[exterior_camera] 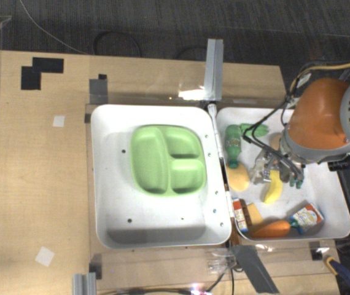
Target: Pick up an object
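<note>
My gripper [279,173] hangs low in the right bin [336,209], right over the upper end of a yellow banana [273,193]. The wrist hides the top of the banana. To its left lie a pale yellow rounded fruit [239,178] and a green bottle [233,144]. Along the bin's front edge lie an orange carrot-like piece [271,228], a small red and brown box [246,214] and a colourful carton [306,217].
The left bin [110,229] holds a green divided plate [167,160]. A metal post [213,71] stands behind the seam between the bins. The arm's orange band [320,115] covers the back right of the right bin. Wooden bench lies to the left.
</note>
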Controlling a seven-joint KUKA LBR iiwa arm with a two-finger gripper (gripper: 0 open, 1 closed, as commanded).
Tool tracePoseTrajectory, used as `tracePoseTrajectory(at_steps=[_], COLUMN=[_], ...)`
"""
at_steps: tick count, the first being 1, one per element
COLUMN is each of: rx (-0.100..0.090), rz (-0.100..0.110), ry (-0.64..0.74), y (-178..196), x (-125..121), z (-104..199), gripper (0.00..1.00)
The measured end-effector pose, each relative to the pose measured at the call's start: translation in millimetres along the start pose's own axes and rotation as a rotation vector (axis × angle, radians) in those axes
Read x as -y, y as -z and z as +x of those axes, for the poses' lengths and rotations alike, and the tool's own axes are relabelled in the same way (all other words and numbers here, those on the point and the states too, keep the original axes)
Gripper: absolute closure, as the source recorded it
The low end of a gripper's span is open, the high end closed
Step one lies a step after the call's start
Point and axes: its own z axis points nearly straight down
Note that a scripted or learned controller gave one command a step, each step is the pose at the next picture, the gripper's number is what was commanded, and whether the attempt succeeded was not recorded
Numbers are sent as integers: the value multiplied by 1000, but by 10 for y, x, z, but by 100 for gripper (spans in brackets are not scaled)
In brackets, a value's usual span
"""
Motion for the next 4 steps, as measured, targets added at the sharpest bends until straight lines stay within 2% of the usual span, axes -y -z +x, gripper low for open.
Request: tracePoseTrajectory(at_steps=[1, 2, 3, 4], rx=[-12, -23, -20, -13], rz=[4, 4, 0, -1], ry=[-116, -115, 160, 166], y=[1285, 1231, -78, 37], x=[155, 149, -167, -189], z=[-272, -247, -338, -361], gripper=[100, 0, 0, 100])
